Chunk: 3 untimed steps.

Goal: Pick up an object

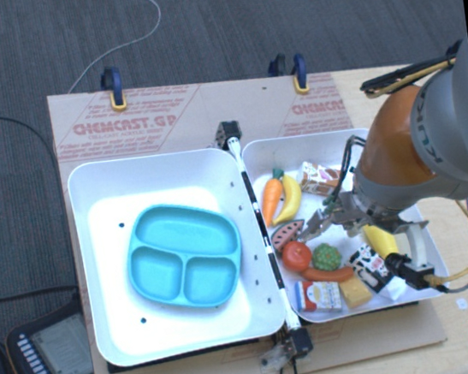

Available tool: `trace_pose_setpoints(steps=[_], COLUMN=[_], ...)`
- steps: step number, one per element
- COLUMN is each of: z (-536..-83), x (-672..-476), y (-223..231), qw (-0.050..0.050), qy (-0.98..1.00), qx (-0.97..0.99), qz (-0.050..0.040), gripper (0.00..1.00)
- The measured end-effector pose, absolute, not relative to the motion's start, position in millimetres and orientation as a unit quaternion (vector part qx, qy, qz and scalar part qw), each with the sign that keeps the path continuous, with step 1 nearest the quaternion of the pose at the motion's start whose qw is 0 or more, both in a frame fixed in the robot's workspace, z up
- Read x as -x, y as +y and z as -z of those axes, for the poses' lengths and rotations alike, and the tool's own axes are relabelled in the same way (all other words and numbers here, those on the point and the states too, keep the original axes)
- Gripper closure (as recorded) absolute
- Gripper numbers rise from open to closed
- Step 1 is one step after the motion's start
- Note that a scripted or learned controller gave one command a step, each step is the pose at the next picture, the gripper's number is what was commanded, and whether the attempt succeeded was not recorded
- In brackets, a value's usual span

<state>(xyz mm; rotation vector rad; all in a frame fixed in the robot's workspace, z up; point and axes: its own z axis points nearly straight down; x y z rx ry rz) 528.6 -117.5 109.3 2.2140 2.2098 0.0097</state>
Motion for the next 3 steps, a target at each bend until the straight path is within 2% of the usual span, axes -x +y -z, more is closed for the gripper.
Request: trace_pose_setpoints(steps=[1, 2, 3], z=[-89.1, -99.3, -184.5], x=[-493.4, -494.0, -484.2], y=[-101.5, -101.7, -38.8], qw=[0.009, 0.008, 0.0], qy=[0.707, 0.706, 0.708], qx=[-0.708, -0.708, -0.707], qz=[-0.0036, -0.0038, -0.0001], gripper=[0.0, 1.0, 1.0])
